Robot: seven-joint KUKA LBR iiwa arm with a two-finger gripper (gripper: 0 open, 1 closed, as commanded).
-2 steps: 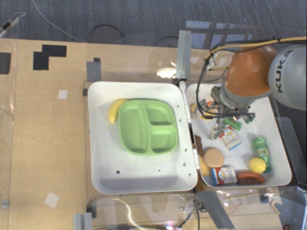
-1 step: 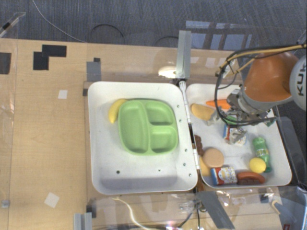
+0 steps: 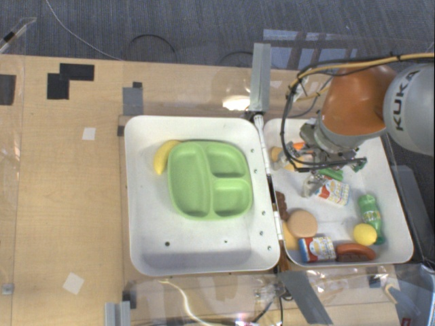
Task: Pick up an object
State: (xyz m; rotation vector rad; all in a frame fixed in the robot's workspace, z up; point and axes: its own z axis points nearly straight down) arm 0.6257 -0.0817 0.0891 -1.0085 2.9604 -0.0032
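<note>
My gripper (image 3: 319, 180) hangs low over the right bin (image 3: 396, 246), under the orange wrist band, close above a white packet with red and green print (image 3: 334, 193). Nothing shows between the fingers. In the same bin lie a tan round bun (image 3: 302, 222), a red and blue can (image 3: 317, 248), a yellow lemon (image 3: 365, 233), a green bottle (image 3: 370, 210) and a brown sausage (image 3: 354, 252). A small orange item (image 3: 277, 155) sits at the bin's left wall.
The left bin (image 3: 146, 243) holds a green divided plate (image 3: 208, 178) with a yellow banana (image 3: 162, 156) tucked at its upper left. Metal brackets (image 3: 261, 73) stand between the bins at the back. Cables loop above the wrist.
</note>
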